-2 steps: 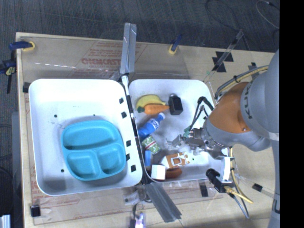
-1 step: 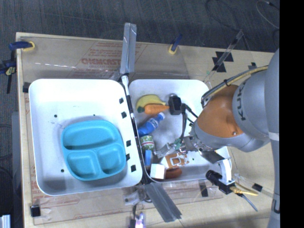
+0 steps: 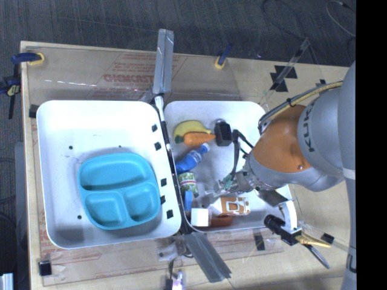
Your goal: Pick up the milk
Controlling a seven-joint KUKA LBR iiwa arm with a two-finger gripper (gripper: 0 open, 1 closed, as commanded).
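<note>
The milk [image 3: 231,206] lies in the right bin [image 3: 254,110], near its front wall, on its side. It sits directly under the wrist of the arm [image 3: 314,144], touching or almost touching the hand [image 3: 233,189], which comes down on it from the right. Whether the carton is actually between the fingers cannot be told; the hand's state cannot be told either, since the wrist and cabling cover it.

The milk is a small carton, white with an orange-brown printed panel and a small figure on it. A white cube-like piece [image 3: 200,216] lies just to its left and a dark red-brown item [image 3: 222,220] lies along its front edge, touching it.

Other contents of the right bin: a banana [image 3: 190,127] and a carrot [image 3: 198,139] at the back, a blue bottle [image 3: 192,159] slanting toward the middle, a small green-labelled can [image 3: 188,180] below it, near the divider.

The left bin [image 3: 54,119] holds a blue tray [image 3: 120,189] with three compartments.

The carton's top edge is overlapped by the hand. The arm's orange band hides the bin's right wall. Small parts around the hand are too cluttered to make out
</note>
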